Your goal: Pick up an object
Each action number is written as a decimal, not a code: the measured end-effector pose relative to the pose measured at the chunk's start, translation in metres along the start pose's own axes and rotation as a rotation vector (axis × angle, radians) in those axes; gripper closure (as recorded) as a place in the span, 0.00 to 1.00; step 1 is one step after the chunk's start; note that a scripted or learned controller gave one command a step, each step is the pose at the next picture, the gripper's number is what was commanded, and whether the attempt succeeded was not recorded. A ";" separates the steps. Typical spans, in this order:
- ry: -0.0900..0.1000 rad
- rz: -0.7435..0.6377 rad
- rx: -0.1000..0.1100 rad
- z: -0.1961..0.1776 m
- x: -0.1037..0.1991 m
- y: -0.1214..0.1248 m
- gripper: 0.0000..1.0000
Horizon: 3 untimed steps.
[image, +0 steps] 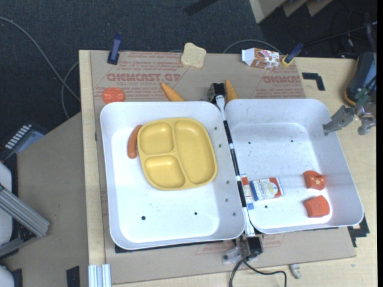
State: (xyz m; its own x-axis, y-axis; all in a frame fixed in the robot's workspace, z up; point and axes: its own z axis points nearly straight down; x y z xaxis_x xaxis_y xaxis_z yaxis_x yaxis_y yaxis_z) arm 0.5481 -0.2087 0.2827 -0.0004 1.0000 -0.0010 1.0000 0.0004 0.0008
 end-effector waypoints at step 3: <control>0.002 -0.001 0.001 0.188 -0.014 -0.034 1.00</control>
State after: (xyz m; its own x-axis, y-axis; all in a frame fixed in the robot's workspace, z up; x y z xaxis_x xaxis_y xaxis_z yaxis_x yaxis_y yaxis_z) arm 0.5139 -0.2229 0.0943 -0.0010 1.0000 0.0008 1.0000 0.0010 -0.0001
